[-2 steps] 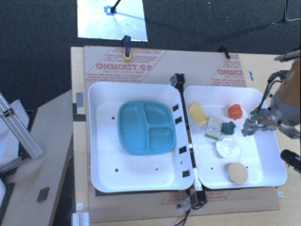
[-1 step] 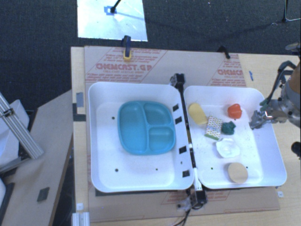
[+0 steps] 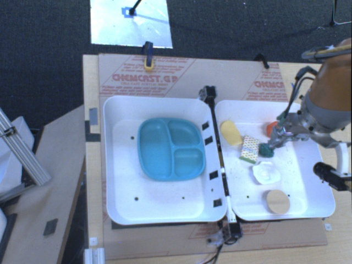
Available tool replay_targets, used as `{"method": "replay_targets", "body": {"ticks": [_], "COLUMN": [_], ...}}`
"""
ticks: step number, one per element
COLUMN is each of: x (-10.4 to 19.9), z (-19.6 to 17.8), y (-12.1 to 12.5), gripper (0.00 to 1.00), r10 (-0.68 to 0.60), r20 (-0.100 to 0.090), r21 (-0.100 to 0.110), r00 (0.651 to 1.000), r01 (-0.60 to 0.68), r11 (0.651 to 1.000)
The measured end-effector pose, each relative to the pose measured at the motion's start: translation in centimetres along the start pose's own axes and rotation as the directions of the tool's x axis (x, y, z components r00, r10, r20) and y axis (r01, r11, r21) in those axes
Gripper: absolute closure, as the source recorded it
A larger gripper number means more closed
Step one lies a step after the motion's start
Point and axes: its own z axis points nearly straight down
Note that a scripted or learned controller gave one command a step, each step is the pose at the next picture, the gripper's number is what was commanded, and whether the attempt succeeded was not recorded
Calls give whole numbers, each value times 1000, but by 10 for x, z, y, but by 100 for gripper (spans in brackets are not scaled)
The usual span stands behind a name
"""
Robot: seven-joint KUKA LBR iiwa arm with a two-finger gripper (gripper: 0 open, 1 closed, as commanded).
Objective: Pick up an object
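Observation:
In the right bin (image 3: 313, 202) lie a yellow rounded object (image 3: 231, 133), a checkered green-and-white packet (image 3: 249, 149), a small dark teal object (image 3: 266, 150), an orange-red object (image 3: 271, 128), a white lumpy piece (image 3: 265, 174) and a tan round disc (image 3: 278, 201). My gripper (image 3: 275, 140) reaches in from the right and sits low, right above the teal object, partly covering the orange-red one. Whether it touches the teal object is not clear from here.
The left bin (image 3: 118, 147) holds a blue divided plate (image 3: 170, 148). A black clipped divider (image 3: 214, 147) runs between the bins. The arm's grey and orange body (image 3: 330, 92) hangs over the right bin's far right corner. A yellow clamp (image 3: 149, 64) sits behind the left bin.

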Motion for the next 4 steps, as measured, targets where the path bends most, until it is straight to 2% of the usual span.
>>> {"method": "replay_targets", "body": {"ticks": [1,2,4], "x": [56,114,195], "z": [8,4,7], "y": [12,37,76], "gripper": [100,100,100], "r10": [0,-1,1], "r20": [-1,-1,0], "r21": [1,-1,0], "r00": [1000,1000,1000], "r01": [0,1,-1], "r11": [1000,1000,1000]}}
